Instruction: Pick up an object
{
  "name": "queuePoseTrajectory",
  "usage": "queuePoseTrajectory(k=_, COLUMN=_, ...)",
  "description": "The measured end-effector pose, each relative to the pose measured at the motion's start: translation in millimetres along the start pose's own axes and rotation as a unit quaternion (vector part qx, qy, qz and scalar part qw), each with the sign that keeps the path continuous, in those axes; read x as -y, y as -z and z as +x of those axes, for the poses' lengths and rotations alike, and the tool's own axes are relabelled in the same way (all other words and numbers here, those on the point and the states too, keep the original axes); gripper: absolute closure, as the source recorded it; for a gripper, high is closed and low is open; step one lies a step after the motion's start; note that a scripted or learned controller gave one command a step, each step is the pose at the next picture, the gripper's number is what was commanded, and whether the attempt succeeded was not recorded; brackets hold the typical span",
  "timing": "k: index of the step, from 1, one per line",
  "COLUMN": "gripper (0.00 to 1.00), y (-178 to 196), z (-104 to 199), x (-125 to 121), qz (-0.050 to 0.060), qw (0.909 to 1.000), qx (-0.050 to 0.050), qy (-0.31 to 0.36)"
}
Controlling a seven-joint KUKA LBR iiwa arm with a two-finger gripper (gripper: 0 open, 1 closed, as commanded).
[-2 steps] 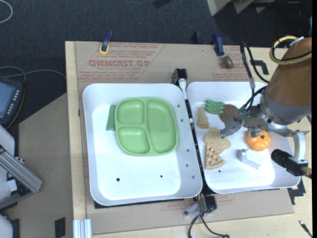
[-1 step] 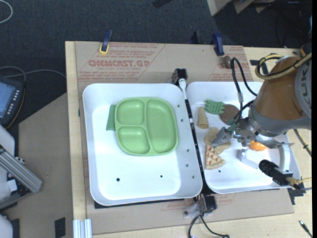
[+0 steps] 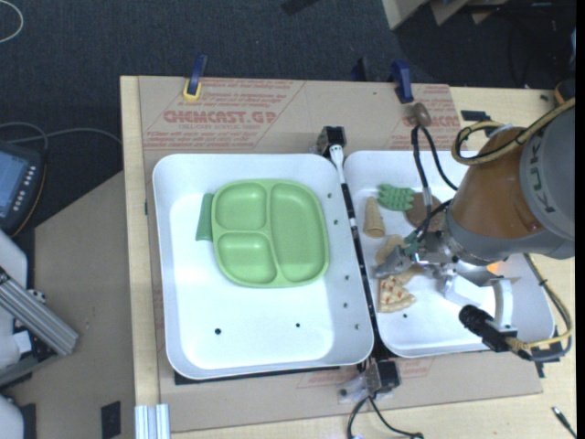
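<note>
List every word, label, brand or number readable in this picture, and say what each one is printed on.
"CHEMCAST GP", in red on the brown board under the bins; the last letters are unsure.
Smaller red lines above and below it: too blurred to read.
More red print on the same board right of the clamps, partly covered: not readable.
"KU", large dark letters on the grey arm, cut off at the picture's edge.
The green plate, the white bins and the small items carry no readable text.
</note>
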State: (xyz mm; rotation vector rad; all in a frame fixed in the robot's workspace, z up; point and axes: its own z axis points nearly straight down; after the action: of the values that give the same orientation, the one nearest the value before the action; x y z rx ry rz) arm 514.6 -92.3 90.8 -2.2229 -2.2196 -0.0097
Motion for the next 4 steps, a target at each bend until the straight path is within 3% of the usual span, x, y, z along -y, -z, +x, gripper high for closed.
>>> queuePoseTrajectory(k=1, gripper=1.00, y=13.7, z=-0.8, x=-1.9, qz=-0.004, qw=1.0000, qx=0.002, qy=0.000)
queuePoseTrajectory(k=3, gripper=1.00, y=129.5, z=1.2, x=-11.0, qz=-0.002, qw=1.0000, qx=0.003, qy=0.001)
queuePoseTrajectory(k=4, gripper=1.00, y=122.6, z=28.1, x=-56.1, qz=0.000, qw=1.0000, qx=0.002, qy=0.003)
